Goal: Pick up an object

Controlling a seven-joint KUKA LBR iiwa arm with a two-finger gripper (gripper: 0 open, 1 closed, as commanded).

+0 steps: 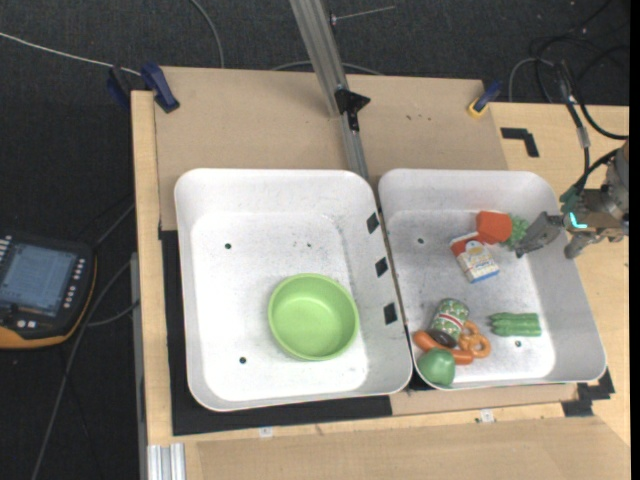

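Fingers of mine hang spread over the right bin's far edge, gripping nothing; the orange carrot lies just beside them, touching a small carton

On your left, a handheld control pendant lies on the dark carpet beside the table. Blue clamps grip the table's far left corner; a yellow-and-blue clamp grips its far right. A metal rail crosses the far edge. Cables trail over the carpet.
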